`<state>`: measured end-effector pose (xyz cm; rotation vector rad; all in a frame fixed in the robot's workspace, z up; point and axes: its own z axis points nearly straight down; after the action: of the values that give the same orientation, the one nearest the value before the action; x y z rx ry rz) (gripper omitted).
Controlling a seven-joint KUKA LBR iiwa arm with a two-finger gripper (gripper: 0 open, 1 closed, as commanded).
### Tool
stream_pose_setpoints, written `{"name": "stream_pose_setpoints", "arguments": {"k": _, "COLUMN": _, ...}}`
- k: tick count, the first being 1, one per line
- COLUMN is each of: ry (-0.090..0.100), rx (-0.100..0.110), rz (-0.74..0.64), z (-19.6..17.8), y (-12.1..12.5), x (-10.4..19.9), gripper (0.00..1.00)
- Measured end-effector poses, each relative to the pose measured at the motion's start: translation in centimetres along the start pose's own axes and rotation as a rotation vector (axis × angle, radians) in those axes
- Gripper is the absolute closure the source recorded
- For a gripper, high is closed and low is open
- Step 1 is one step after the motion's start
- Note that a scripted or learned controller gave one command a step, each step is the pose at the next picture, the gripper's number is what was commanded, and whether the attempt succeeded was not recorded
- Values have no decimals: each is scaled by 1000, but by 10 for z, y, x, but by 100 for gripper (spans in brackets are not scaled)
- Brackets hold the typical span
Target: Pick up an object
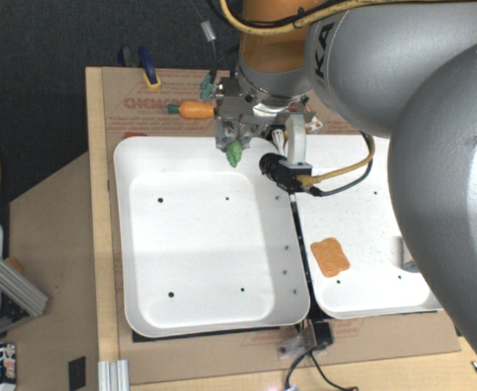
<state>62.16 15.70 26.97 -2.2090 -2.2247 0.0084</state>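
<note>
Two shallow white bins sit side by side on a cardboard-covered bench (108, 218) against a dark floor. The left bin (206, 243) serves as landmark. The gripper (235, 147) hangs over its far rim, fingers clamped on a small green object (235, 155). An orange-brown flat piece (330, 257) lies in the right bin (361, 292), just beyond the landmark's right wall.

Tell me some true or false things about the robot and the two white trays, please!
1. An orange-brown flat piece lies in the right bin. True.
2. The end effector hangs over the left bin's far edge. True.
3. The end effector's fingertips are red. False: they look green.
4. The flat piece lies in the left bin. False: it is in the right bin, near the divide.
5. The arm has an orange band. True.
</note>
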Motion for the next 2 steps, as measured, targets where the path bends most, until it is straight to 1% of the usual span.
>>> {"name": "stream_pose_setpoints", "arguments": {"k": 1, "ry": -1, "rx": -9, "rz": 5, "z": -17, "y": 1, "x": -5, "gripper": 100}}
{"name": "stream_pose_setpoints", "arguments": {"k": 2, "ry": -1, "rx": -11, "rz": 4, "z": -26, "y": 1, "x": -4, "gripper": 100}}
